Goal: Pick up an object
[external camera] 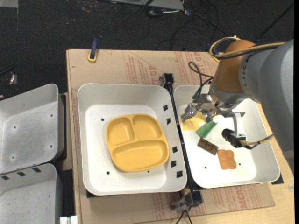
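Hovering gripper (195, 110), grip state unclear, just above yellow piece (189, 124) beside green block (206, 128).

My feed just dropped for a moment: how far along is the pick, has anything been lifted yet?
Done: the arm is down in the right bin, with the gripper low by the yellow piece and green piece. In hand: nothing visibly held. The brown bar and orange-brown piece lie on the bin floor, and the yellow tray sits in the left bin. Left: grasp an object and lift it.
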`<state>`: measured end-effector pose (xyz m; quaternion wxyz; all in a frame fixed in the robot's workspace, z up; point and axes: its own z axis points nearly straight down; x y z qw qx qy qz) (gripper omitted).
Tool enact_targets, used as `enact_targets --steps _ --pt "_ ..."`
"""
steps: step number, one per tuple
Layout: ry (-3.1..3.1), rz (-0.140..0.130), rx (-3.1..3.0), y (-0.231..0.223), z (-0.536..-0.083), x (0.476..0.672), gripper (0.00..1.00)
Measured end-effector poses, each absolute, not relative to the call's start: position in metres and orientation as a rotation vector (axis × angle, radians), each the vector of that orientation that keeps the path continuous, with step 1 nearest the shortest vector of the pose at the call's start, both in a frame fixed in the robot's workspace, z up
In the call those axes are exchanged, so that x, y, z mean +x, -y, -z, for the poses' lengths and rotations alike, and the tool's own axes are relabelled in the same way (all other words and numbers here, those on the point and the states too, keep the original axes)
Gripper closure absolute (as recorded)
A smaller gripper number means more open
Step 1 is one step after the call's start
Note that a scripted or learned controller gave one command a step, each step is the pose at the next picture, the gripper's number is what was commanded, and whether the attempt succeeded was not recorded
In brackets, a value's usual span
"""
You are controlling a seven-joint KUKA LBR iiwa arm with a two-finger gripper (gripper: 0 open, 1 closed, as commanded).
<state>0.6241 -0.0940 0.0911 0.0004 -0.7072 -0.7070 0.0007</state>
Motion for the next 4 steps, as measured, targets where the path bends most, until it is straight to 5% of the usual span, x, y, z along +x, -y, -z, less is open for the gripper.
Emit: enact_targets --steps 1,4 --pt "2.222 0.001 -2.223 0.094 -0.103 0.625 1.00" --pt "2.228 0.006 -2.223 0.100 -0.268 0.628 1.00"
